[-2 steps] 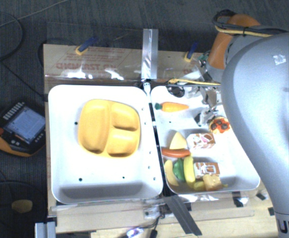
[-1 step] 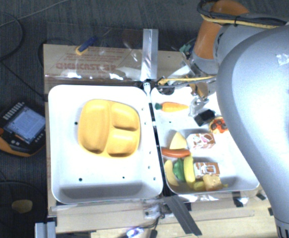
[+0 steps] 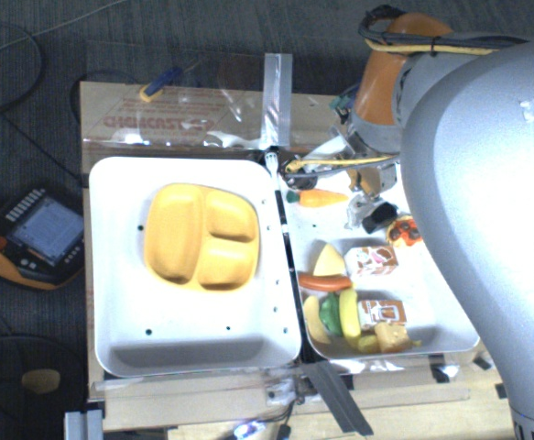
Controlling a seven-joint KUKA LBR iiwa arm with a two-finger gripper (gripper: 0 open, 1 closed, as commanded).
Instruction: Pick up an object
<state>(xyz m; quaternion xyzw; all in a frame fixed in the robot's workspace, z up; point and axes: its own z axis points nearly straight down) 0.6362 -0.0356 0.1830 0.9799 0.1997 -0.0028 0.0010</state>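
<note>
1. From my remote station, the grey arm (image 3: pixel 473 209) enters from 3 o'clock, and its orange band (image 3: pixel 381 88) sits at about 1 o'clock in the view.
2. The gripper (image 3: pixel 363 189) hangs over the 12 o'clock end of the right bin (image 3: pixel 436 312). I cannot tell whether it is released or clenched, and I see nothing grasped.
3. The orange carrot (image 3: pixel 323 198) lies on its side at 9 o'clock from the gripper, near it, along the bin's left wall.
4. At the bin's centre lie a pale yellow wedge (image 3: pixel 330 260) and, touching its 6 o'clock edge, a red sausage (image 3: pixel 325 282).
5. At 6 o'clock in the bin a banana (image 3: pixel 313 320), a green piece (image 3: pixel 331 312) and a yellow-green cob (image 3: pixel 350 312) are packed side by side.
6. One small carton (image 3: pixel 374 260) lies at 3 o'clock from the wedge, and a second carton (image 3: pixel 383 313) lies at 3 o'clock from the cob.
7. The left bin (image 3: pixel 120 324) holds a yellow divided tray (image 3: pixel 201 235) just toward 12 o'clock of its centre.
</note>
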